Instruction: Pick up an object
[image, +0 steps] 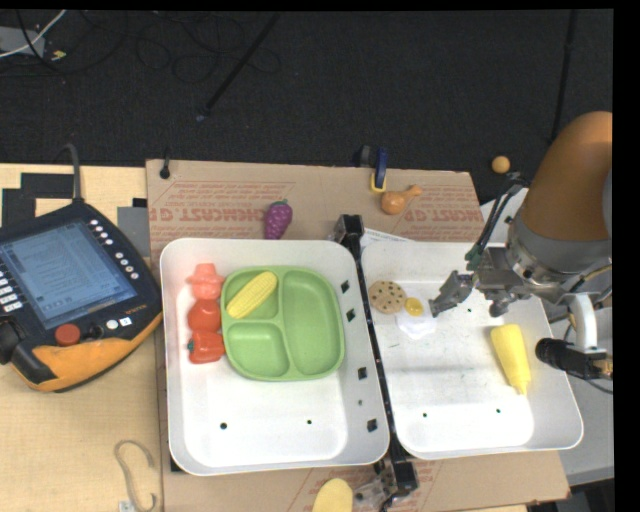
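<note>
My gripper (447, 296) hangs low over the right bin (470, 430), near its back left part. Just left of it lie a small yellow and white piece (415, 309) and a brown cookie (386, 295). A yellow corn-like toy (511, 357) rests at the bin's right side, below the wrist. In the left bin (260, 430) a green divided plate (300, 340) carries a yellow corn cob (250, 293), and a red and pink toy (205, 315) lies along its left side. I see nothing held in the gripper.
Behind the bins, on the cardboard, sit purple grapes (278, 217), an orange gourd (398, 199) and a blue and yellow clamp (379, 170). A teach pendant (70, 290) lies at the left. A yellow object (333, 495) sits at the front edge.
</note>
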